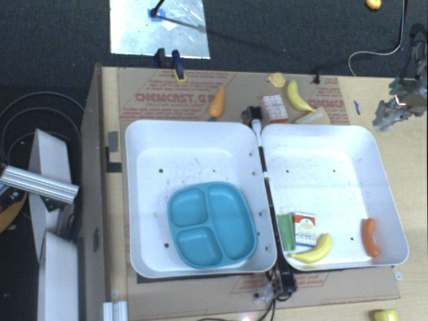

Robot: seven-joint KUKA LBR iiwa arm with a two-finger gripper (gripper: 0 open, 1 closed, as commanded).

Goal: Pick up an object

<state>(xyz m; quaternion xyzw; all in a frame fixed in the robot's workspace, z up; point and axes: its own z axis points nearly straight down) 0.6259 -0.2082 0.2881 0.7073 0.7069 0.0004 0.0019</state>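
Partly cut off, gripper (399,108) blurry at right edge, beyond right bin (384,172).

Two bins (200,139), two bananas (314,249) (third possibly bottom right), one blue tray (210,225)

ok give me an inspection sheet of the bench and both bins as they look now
surface: cardboard-covered bench bearing left bin and right bin.
job's things: blue divided plate in left bin; banana, small carton, green item and sausage along right bin's near side.
clutter: carrot, second banana and small box on the bench behind the bins.
grippers: gripper at the right edge, outside the bins; nothing seen in it.
cables: thin cable looping on the dark floor.
surroundings: shiny sheet, small orange fruit.
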